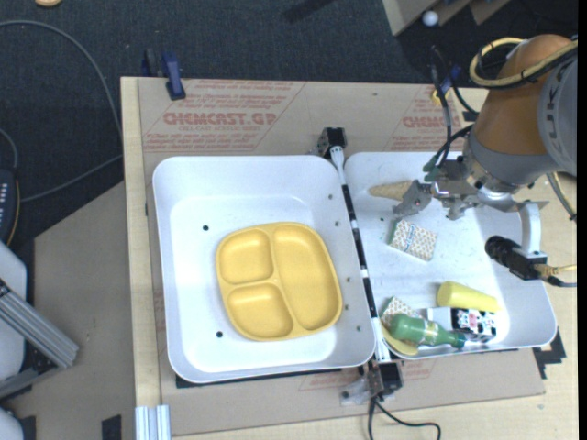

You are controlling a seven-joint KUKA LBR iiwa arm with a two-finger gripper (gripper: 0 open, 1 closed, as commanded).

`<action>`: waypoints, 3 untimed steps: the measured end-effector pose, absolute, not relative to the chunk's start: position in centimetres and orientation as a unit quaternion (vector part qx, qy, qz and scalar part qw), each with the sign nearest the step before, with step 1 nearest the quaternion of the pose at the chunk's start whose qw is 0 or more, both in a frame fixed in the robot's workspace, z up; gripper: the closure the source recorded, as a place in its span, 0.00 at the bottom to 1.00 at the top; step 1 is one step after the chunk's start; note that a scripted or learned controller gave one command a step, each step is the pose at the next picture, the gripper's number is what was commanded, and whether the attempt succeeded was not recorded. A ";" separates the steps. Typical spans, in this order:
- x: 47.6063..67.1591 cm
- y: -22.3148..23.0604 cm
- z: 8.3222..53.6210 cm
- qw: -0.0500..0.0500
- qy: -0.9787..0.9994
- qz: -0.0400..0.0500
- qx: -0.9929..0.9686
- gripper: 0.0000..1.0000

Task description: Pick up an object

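The right bin [541, 324] holds several small objects. A tan cone-shaped piece [389, 190] lies at its back left, and a speckled square packet [412, 239] sits just in front of it. A yellow piece [465, 295], a white item with black and red print [473, 322] and a green bottle [429, 331] crowd the front edge. My gripper [432, 206] hangs over the back of this bin, right of the cone and above the packet. Its fingers [409, 203] are open with nothing between them.
In the left bin [183, 209] lies a yellow divided plate [278, 280]. A black part on a white bracket [510, 255] sticks out from the wrist over the right bin's right side. Clamps sit between the bins at the back [331, 140] and the front [385, 374].
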State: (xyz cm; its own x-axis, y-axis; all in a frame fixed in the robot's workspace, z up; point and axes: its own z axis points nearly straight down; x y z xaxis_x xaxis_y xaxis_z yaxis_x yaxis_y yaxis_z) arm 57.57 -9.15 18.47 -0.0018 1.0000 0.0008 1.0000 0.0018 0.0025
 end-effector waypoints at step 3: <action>49.1 -14.3 9.5 0.002 0.707 0.001 0.708 1.00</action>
